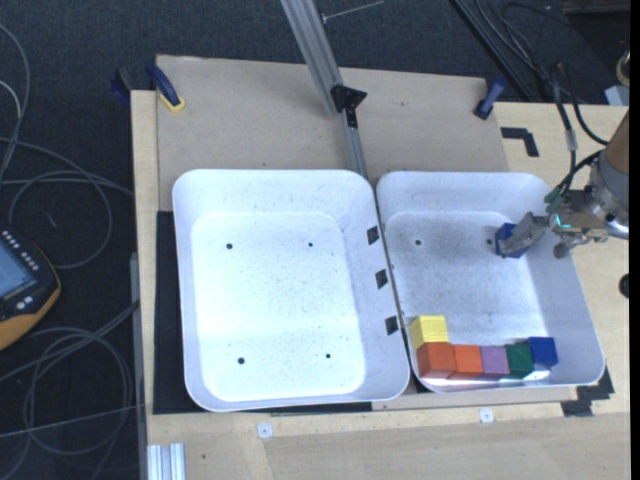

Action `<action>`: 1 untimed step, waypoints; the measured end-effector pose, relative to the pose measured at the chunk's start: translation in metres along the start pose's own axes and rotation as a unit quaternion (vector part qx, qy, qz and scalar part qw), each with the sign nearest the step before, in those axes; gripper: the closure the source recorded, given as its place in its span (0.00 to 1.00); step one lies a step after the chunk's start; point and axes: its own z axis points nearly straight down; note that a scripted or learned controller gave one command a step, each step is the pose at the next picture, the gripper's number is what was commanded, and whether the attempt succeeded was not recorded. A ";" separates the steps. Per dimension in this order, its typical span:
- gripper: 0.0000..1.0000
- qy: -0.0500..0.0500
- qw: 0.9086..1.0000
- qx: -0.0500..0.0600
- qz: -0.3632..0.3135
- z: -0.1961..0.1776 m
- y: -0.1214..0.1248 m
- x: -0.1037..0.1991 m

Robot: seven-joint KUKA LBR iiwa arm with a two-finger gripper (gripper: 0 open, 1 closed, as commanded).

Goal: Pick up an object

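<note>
Okay, gripper [545, 230] over right bin [570, 298], upper right; arm cut off at frame edge. Small blue block [508, 239] at its fingertips, seemingly pinched, grip hard to confirm. Coloured blocks [480, 353] line the near wall.

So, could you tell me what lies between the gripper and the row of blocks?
In the camera view, bare speckled bin floor separates the gripper from the blocks along the near wall.

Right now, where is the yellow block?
The yellow block sits in the right bin, by its near left corner. It leads a row of blocks along the front wall, next to the orange block.
</note>
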 end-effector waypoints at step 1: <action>0.00 -0.001 1.000 0.000 0.000 0.123 0.063 -0.031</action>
